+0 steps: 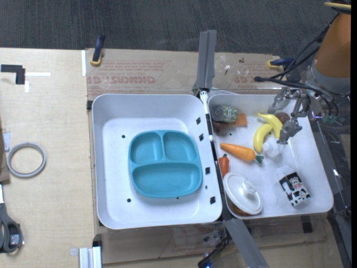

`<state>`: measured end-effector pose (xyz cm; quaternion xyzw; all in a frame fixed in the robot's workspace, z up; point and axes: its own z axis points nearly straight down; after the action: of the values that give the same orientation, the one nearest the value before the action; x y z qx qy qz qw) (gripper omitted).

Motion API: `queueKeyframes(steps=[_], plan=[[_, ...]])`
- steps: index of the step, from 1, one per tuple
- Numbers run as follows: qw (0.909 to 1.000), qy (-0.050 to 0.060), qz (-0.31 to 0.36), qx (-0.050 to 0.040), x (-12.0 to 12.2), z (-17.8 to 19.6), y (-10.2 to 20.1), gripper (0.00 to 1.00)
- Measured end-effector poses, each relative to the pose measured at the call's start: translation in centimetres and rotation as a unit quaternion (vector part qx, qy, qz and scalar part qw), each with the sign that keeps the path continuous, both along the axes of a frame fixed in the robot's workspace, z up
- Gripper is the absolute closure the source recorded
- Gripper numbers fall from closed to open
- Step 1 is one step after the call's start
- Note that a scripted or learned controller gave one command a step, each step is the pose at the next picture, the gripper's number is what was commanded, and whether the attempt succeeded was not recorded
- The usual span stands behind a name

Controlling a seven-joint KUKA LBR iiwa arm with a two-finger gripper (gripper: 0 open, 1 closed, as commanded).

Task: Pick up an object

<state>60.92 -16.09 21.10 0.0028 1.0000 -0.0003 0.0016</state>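
Gripper (289, 128) low over right bin (321, 166), at its upper right; fingers slightly parted, nothing between them; banana (265, 132) lies just to its left, long axis curving down-left; carrot (239, 152), white lid (244, 192), green can (225, 114) share that bin; left bin (106, 166) holds blue divided plate (165, 163).

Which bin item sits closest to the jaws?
The yellow banana, just left of the gripper. The carrot and white lid lie farther down the right bin.

My view is evenly bright and fairly sharp; the white bins (106, 166) glare slightly, shadows stay soft, and edges blur a little.
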Motion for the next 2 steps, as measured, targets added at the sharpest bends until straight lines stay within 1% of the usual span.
queueKeyframes(steps=[1, 2], plan=[[0.9998, -0.001, -0.022, -0.0001, 3.8, -11.8, 0.6, 0.0], [0.9998, -0.005, -0.021, -0.001, 4.0, -10.6, 0.7, 1.0]])
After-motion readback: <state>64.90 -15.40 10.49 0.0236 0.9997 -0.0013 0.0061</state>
